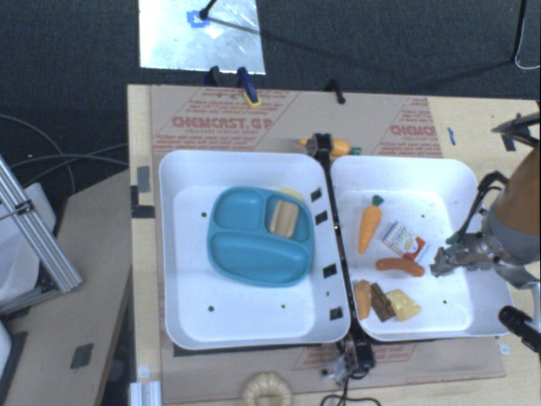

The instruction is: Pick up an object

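1. Left bin [182, 227]: I log a blue sectioned tray [254, 256] with a tan bread-like piece [284, 217] in its far right compartment.
2. Right bin [461, 176]: carrot [369, 222], printed packet [401, 240] and red sausage [400, 266] mid-bin; tan, brown and yellow pieces [385, 302] near the front wall.
3. Claw [443, 264]: low in the right bin, just right of the sausage and apart from it, holding nothing that I can see; I cannot tell how wide it stands.
4. Step in hand: I judge the sausage the nearest candidate. I would centre over it, straddling its short axis, clear of the packet.
5. Hard to read: the claw tips blur into shadow; the arm [517, 205] is cut off at right.
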